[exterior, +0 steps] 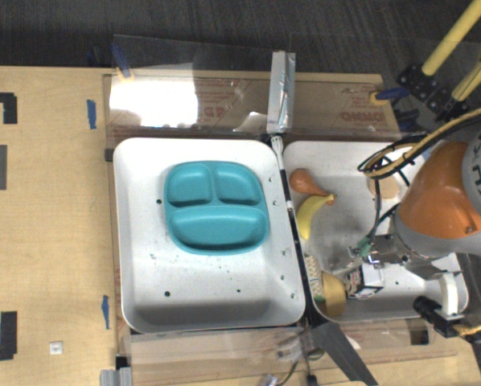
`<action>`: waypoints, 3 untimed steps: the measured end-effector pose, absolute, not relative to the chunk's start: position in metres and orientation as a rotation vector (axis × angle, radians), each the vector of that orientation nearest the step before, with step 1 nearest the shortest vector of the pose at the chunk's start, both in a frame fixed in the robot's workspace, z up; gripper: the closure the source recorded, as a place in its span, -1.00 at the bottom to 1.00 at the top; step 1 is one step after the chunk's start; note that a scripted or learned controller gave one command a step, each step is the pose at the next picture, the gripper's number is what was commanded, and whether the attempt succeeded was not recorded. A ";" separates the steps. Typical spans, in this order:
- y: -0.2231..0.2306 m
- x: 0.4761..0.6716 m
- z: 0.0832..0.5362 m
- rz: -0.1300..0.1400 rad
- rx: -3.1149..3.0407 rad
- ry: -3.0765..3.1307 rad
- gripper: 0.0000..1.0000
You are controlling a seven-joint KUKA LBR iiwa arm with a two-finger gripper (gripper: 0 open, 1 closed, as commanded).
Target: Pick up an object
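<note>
White plastic makes up both shallow bins, and nearest the camera, at the lower edge of the right bin (341,155), the gripper (367,277) sits low over the floor of that bin, its small metal and cable-laden parts crowded together so that whether it is parted or closed cannot be told from here, and nothing can be seen caught in it. Just beside it on the left, at the bin's lower left corner, lies a tan roll-shaped object (333,293), near the gripper but with contact impossible to judge. Above the gripper rises the arm (446,207), grey with a broad orange band, reaching in from the right and hiding much of that bin's right half. Farther back in the same bin a yellow banana (309,211) lies near the dividing wall, and just behind it, touching or nearly touching its tip, is an orange pear-shaped object (303,181). In the left bin (136,240), a teal divided plate (216,206) rests flat near the middle. Beyond both bins stands a clear panel (196,91) with brown cardboard behind it.
</note>
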State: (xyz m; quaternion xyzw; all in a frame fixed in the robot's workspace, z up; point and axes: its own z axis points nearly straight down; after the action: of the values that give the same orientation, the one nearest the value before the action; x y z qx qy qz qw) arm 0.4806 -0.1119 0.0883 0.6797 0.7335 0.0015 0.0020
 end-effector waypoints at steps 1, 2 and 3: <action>-0.112 0.483 0.099 0.011 2.128 2.295 1.00; -0.061 0.481 0.185 0.004 1.920 2.483 1.00; -0.081 0.527 0.262 0.003 1.678 2.650 1.00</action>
State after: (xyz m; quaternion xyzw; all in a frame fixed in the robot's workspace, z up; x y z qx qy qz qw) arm 0.5271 -0.0811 0.2618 0.5349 0.8449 0.0010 0.0023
